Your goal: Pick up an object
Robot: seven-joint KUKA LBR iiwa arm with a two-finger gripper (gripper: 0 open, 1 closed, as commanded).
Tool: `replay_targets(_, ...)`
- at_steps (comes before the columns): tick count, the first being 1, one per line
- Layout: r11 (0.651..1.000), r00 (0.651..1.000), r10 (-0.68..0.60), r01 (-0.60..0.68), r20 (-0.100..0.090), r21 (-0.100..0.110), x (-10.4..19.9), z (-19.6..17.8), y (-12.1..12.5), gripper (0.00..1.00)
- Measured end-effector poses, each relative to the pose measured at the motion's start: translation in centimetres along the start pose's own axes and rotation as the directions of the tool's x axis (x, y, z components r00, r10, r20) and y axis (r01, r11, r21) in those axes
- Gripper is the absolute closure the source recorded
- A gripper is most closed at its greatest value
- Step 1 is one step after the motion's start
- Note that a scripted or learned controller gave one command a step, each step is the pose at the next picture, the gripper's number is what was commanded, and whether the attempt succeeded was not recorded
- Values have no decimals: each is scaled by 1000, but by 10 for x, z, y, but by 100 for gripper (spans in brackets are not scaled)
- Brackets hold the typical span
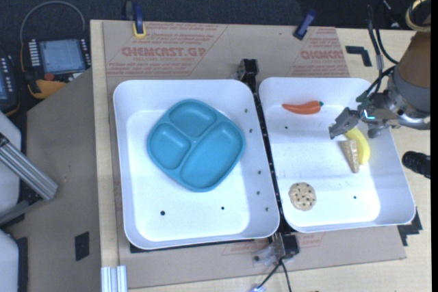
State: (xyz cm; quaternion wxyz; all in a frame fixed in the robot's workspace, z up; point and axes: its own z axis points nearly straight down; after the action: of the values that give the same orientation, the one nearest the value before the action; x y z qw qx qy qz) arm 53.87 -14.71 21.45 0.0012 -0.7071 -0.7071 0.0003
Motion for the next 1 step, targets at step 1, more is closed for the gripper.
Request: replay_targets(1,1000,1000,0,0,-2,6,7,62,-2,0)
